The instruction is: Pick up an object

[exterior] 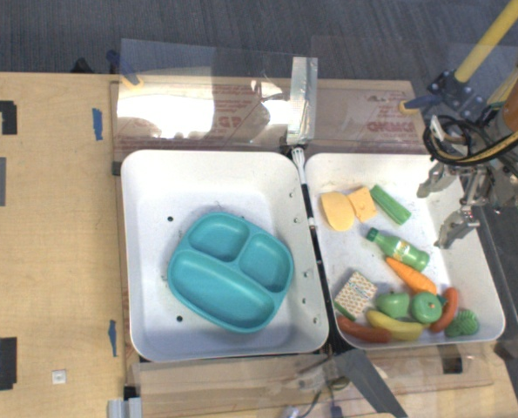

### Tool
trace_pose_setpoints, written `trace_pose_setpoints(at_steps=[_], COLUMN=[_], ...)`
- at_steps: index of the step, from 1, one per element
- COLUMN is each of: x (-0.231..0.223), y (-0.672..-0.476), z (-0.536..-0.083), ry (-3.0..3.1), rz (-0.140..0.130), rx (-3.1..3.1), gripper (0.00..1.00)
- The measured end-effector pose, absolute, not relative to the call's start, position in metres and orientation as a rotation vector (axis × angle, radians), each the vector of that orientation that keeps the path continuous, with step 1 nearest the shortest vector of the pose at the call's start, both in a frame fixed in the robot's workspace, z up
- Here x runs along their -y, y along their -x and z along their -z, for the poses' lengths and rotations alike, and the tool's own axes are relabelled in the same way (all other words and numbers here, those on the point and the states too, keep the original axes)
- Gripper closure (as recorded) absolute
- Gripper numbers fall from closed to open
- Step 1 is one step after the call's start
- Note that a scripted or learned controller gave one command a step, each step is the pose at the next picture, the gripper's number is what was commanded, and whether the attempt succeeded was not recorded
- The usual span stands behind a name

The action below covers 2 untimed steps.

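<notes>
Left bin [145,190]: a shallow white bin holding one teal divided plate [231,271], three compartments, lying slightly turned near the bin's middle.
Divider: the two bins sit side by side, rims touching along the centre line, with a clear plastic sheet [206,103] propped behind them.
Right bin [494,307]: holds a cluster of toy foods, mostly toward its near edge.
Yellow pieces: a rounded yellow piece [336,211] and a paler cheese-like wedge [362,204] touch each other near the bin's left wall.
Green stick: a green block [389,205], tilted, lies just beside the wedge.
Bottle: a green bottle with a yellow label [400,248] lies on its side near the bin's middle.
Carrot: an orange carrot [412,275] lies just below the bottle, slanting toward the near corner.
Near-edge heap: a speckled cracker-like square [356,293], a red chili [361,330], a banana [394,324], a green apple [427,306], a reddish sausage [450,305] and a broccoli piece [464,322] are packed together, many touching.
Gripper [448,207]: hangs over the right bin's far right side, above bare floor, well apart from the heap; its two fingers [453,229] are spread, with nothing between them.
Arm: grey, with looped cables [454,138], entering from the right.
</notes>
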<state>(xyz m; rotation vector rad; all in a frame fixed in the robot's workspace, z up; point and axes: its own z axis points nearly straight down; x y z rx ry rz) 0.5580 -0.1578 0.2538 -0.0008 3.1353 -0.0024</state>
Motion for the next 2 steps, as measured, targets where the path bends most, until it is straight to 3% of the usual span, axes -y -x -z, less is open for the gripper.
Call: trace_pose_setpoints(at_steps=[1, 2], x=[0.138, 0.122], y=[-0.538, -0.518], z=[-0.107, -0.09], ry=[0.306, 0.172], rz=[-0.006, 0.006], rx=[-3.133, -3.123], gripper=[0.0, 0.0])
